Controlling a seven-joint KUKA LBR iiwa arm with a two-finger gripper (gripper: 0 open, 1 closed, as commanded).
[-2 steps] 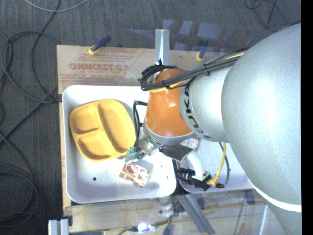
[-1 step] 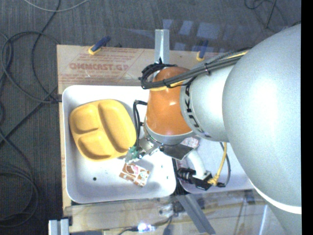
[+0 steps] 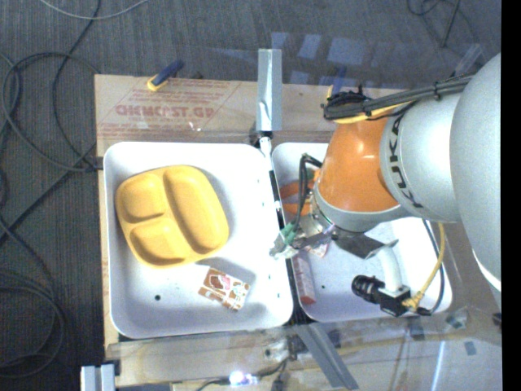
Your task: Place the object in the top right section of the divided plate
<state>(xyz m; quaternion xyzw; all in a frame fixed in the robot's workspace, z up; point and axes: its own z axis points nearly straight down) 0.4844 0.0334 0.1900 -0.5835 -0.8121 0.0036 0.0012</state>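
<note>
Divided plate (image 3: 170,213) in left bin (image 3: 122,300) on bench (image 3: 122,96)

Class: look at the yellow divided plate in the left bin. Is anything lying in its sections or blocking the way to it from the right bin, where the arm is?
Nothing lies in the plate. Between the bins stand only their low rims. The small packet lies beside the plate, below it in the view, clear of the path.

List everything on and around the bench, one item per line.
divided plate: one, yellow, upper part of the left bin
small packet: one, brown and white, left bin, below the plate, apart from it
left bin: one, white, left half of the bench
right bin: one, white, right half, largely under the arm
reddish object: one, right bin near the divider, too unclear to name
cables: several, dark, on the carpet around the bench
arm: one, grey with orange band, over the right bin
gripper: one, above the right bin's left edge
</note>
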